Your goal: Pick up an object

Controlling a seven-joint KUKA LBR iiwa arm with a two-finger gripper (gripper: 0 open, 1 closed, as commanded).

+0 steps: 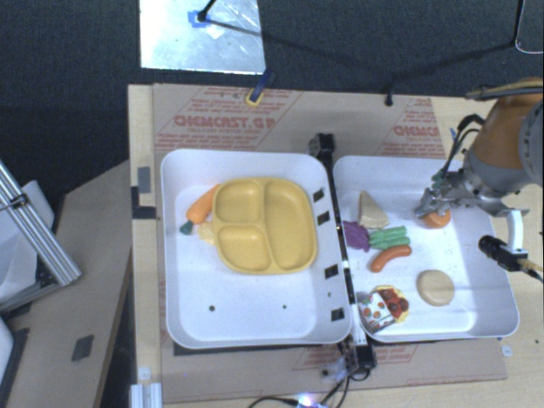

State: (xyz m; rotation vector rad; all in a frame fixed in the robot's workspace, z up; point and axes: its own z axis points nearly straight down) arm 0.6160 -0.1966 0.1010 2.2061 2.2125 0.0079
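You have the gripper [432,204] low in the right bin [480,313], towards its far-right corner, with the arm [503,147] reaching in over that bin's right edge. Its tip is right at the orange piece [438,220], which lies on the bin floor just on the near side of the tip. The two look to be touching, but from this slant you cannot tell whether the gripper is spread or pressed together, or whether it has the orange piece pinched. The rest of that bin's load sits apart from the gripper. A pale wedge [371,209] lies towards the far-left corner. Below it, by the left edge, a purple piece [355,236] touches a green pod [389,237], and a sausage [390,257] lies just beside the pod on its near side. A tan disc [436,286] rests near the middle of the near half, and a pizza slice [384,306] sits in the near-left corner. In the left bin [255,317] a yellow plate [255,223] with three compartments lies in the far half, and a carrot [202,204] leans against the plate's left rim.
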